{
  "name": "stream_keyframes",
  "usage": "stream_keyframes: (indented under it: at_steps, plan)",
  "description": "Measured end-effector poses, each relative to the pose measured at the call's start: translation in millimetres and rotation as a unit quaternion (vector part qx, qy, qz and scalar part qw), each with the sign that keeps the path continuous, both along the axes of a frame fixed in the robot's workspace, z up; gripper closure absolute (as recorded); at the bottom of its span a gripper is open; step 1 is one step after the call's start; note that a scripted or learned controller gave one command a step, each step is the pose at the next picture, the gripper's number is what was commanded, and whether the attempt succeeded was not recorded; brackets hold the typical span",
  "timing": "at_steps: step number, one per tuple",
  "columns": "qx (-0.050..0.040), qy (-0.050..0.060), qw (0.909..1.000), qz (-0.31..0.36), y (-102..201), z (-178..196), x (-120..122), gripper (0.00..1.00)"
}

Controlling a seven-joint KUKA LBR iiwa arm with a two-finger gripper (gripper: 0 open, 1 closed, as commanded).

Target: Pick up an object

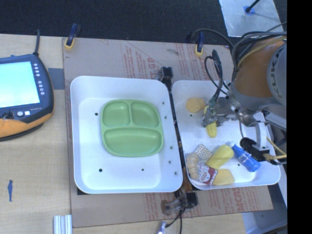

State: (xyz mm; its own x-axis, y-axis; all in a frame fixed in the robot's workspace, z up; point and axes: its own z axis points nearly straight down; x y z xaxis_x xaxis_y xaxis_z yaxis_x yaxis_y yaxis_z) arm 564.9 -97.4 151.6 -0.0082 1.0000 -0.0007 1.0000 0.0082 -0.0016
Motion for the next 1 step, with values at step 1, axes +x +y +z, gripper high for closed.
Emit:
stream_keyframes:
  at_steps: [1]
  plan:
    - [-0.0002,0.000,1.0000,0.000,87.9,47.6,-15.6,1.00]
